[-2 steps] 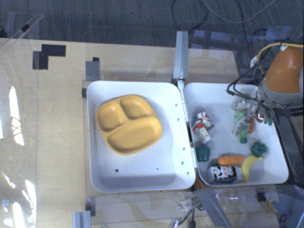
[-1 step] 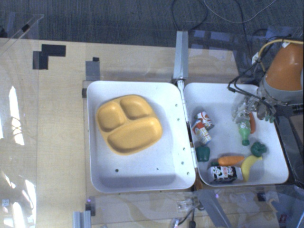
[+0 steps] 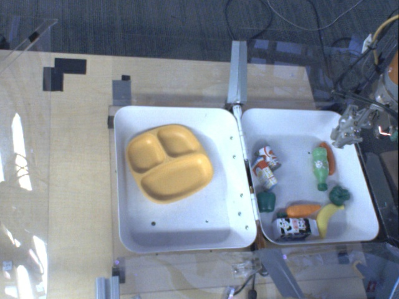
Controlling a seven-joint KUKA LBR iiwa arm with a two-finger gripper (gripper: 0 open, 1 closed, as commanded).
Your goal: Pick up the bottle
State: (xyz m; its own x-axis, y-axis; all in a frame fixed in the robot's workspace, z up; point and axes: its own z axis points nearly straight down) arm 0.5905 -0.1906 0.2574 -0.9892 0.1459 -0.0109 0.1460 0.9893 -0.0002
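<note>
Pincer (image 3: 346,129) hung over the right bin's far right rim, the green bottle (image 3: 320,167) lying loose below it.

Nearest in the right bin (image 3: 368,229) lay a dark printed carton (image 3: 293,227) beside a yellow banana (image 3: 328,215), with an orange carrot (image 3: 302,210) touching both and a small dark green piece (image 3: 267,200) to the left. A dark green lump (image 3: 339,195) sat near the right wall. Farther back, a red-and-white can (image 3: 266,165) lay by the divider; the bottle rested lengthwise against a red-orange item (image 3: 328,156). In the left bin (image 3: 187,235) sat a yellow divided tray (image 3: 169,162). Whether the pincer's fingers stood apart or together, I could not tell. The pale worktop (image 3: 62,167) stretched left.
</note>
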